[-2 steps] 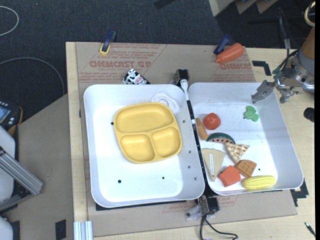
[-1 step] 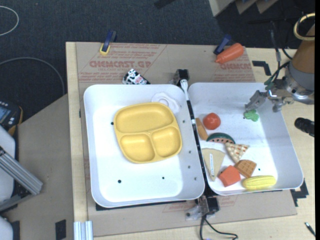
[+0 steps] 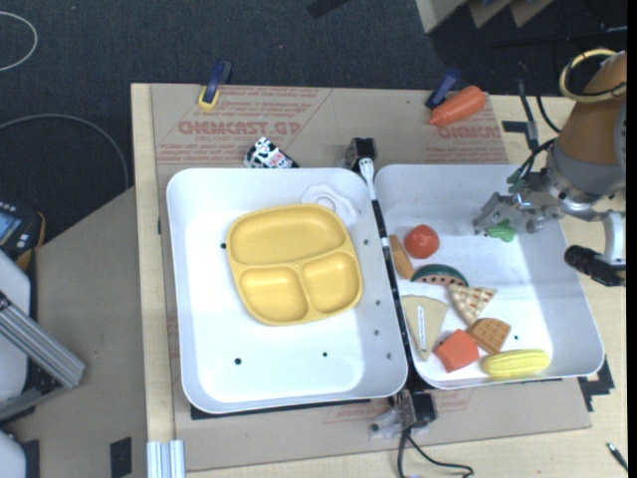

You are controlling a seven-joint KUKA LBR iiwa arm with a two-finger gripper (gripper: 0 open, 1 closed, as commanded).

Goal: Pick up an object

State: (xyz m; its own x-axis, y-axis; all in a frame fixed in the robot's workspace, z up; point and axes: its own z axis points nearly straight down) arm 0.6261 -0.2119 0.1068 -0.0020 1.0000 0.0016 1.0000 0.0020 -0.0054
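One small green piece (image 3: pixel 501 233) lay on the floor of the right bin (image 3: pixel 557 297), near that bin's far right part, and it sat right at the tips of the gripper (image 3: pixel 510 217). Whether it was between the tips or merely under them could not be told, nor could the gripper's state be read at this slant. The green piece was too small to show a long axis. If the green piece was the target, the coming move looked like a short, nearly straight descent, since the piece lay almost directly below the gripper and a touch toward the near side.

Nearer the bin's middle and left lay the other toy foods: a red tomato (image 3: pixel 422 239), a sausage (image 3: pixel 401 256) against the left wall, a watermelon slice (image 3: pixel 438 276), a pizza wedge (image 3: pixel 472 298), a waffle (image 3: pixel 492 334), an orange-red block (image 3: pixel 458 350) and a corn cob (image 3: pixel 515 363) by the near rim. All of them stood well apart from the green piece, so nothing crowded the approach; only the bin's right wall was close.

The left bin (image 3: pixel 199 297) held a yellow divided plate (image 3: pixel 294 264).
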